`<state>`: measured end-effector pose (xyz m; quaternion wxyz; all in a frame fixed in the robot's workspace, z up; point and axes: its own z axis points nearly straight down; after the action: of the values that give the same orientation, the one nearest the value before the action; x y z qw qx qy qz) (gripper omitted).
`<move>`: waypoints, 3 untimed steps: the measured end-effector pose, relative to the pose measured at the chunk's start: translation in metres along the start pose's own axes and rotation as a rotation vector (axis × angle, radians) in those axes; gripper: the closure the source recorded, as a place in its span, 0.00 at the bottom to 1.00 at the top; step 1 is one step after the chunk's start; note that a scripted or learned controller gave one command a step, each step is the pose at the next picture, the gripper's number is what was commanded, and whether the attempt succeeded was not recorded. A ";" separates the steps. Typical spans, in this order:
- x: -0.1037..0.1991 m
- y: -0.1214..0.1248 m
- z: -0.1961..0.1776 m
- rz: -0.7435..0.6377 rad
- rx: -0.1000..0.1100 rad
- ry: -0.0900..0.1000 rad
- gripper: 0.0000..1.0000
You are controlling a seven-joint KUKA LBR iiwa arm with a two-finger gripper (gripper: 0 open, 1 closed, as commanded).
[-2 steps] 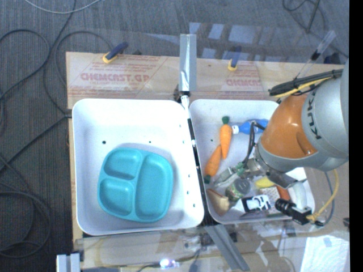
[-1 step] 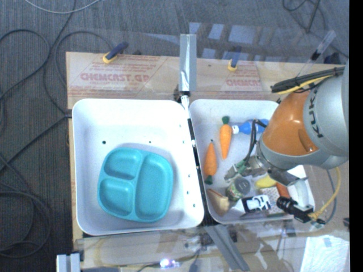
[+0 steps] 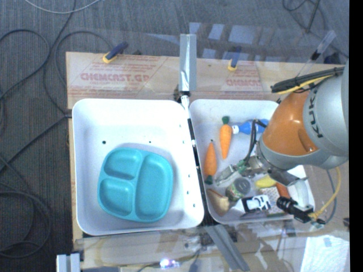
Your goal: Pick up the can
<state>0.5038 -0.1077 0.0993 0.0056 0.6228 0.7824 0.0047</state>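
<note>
Tool (image 3: 238,177) lowered into right bin (image 3: 199,152) near the worktop's front edge; its state cannot be told. Can (image 3: 243,186) lies directly beneath it, beside two carrots (image 3: 225,140).

Bright, even overhead light; slight softness, mild glare on bins (image 3: 85,152).

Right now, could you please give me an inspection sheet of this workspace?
Surface: two white bins, left bin and right bin, on a bench.
Job's things: can not clearly identifiable; a round grey object lies under the wrist.
Clutter: two carrots, a blue piece, a yellow piece; teal divided plate in the left bin.
Hand: low in the right bin, state unclear.
Cables: black cables on the floor.
Surroundings: grey carpet.
</note>
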 end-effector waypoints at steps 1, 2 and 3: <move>0.025 0.003 -0.084 0.069 0.017 0.001 0.00; -0.018 -0.014 -0.009 0.134 0.018 0.002 0.00; -0.023 0.033 0.009 0.236 0.013 -0.001 0.00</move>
<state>0.5415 -0.1228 0.0910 0.0015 0.7105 0.7037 -0.0001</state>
